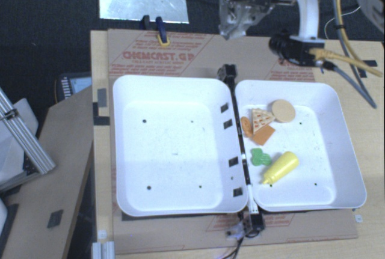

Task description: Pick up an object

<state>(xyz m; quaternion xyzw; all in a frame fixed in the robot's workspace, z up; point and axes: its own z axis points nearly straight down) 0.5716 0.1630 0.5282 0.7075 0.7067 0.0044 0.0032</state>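
Lying in the right bin (337, 191): five items; jaws' state, cannot tell.

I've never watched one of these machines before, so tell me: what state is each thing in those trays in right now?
Yellow bottle: lying on its side, right tray.
Round tan disc: lying flat.
Waffle-like wedge: flat, touching the orange pieces.
Green piece: beside the bottle's tip.
Pincer: raised above the bench, holding nothing.
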